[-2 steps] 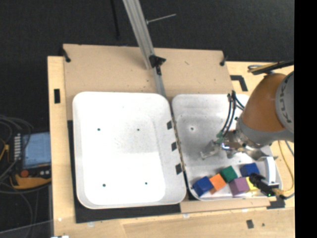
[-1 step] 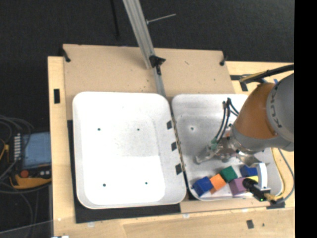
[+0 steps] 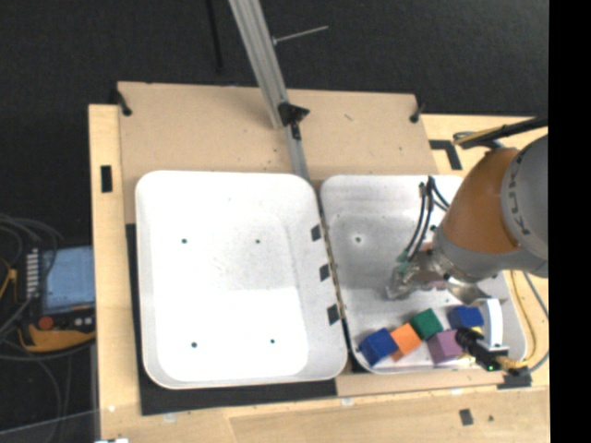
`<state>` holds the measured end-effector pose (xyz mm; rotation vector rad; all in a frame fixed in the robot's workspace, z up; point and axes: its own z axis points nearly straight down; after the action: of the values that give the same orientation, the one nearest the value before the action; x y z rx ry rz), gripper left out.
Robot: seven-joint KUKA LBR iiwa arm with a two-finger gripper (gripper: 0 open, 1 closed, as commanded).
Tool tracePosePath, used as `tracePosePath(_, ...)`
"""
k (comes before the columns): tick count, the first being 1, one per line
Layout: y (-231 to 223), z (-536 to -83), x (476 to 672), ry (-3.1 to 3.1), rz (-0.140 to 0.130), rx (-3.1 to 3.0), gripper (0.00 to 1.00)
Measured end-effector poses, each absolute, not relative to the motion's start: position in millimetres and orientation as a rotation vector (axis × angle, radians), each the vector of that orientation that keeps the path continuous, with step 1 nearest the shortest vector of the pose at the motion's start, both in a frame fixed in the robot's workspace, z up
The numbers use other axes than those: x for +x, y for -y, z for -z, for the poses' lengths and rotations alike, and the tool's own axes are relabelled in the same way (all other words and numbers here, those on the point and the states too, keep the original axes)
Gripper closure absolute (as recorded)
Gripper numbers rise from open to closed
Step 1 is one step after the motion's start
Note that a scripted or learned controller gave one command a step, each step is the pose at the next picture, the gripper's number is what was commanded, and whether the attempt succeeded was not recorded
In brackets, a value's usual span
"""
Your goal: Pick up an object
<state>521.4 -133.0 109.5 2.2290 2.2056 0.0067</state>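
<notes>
Along the near edge of the right bin lie small blocks: blue block, orange block, purple block, green block and another blue one (no lettering readable on any). Just beyond them the gripper hangs over bare bin floor; whether it is open cannot be told. The left bin sits alongside.

Wooden bench, two white bins side by side
</notes>
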Motion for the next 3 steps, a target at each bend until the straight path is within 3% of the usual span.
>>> tracePosePath(3,137,-271,526.5,-2.221,-0.007,2.211,1.00)
